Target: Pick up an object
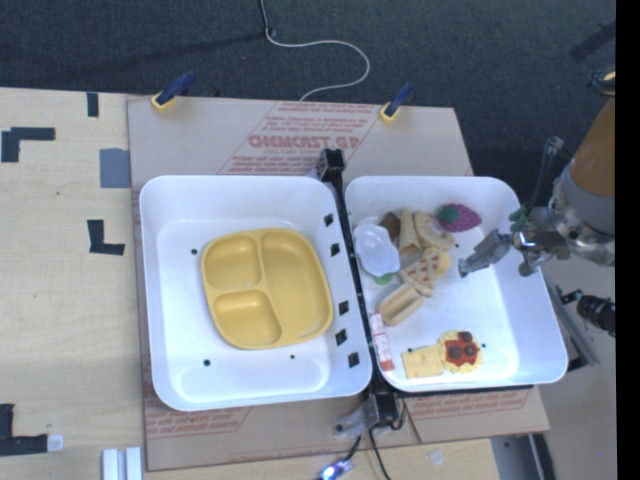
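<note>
My end effector [478, 256] hangs over the right bin [520, 363], near its right side. It points toward the pile of toy food. From this view I cannot tell how it is set, and I see nothing held in it.

The objects I may pick all lie in the right bin. They are crowded against the divider, I think because they were simply dropped there. A clear plastic cup [377, 250] lies on its side just beside the divider. Next to it are some waffle-like pieces [428, 265] and a bread roll [400, 304], touching each other. A pink-red fruit [459, 216] lies a little apart near the back wall. A yellow slice with red dots [445, 354] rests alone near the front wall. The left bin [170, 268] carries only a yellow divided plate [265, 288], which looks like a place to put things.

My arm [590, 198] comes in from the right, over the rim of the bin. The wrist is turned so that the end effector is slanted down and to the left. It is nearest to the waffle-like pieces, so I judge this is the approach step and the grasp is not yet made.
</note>
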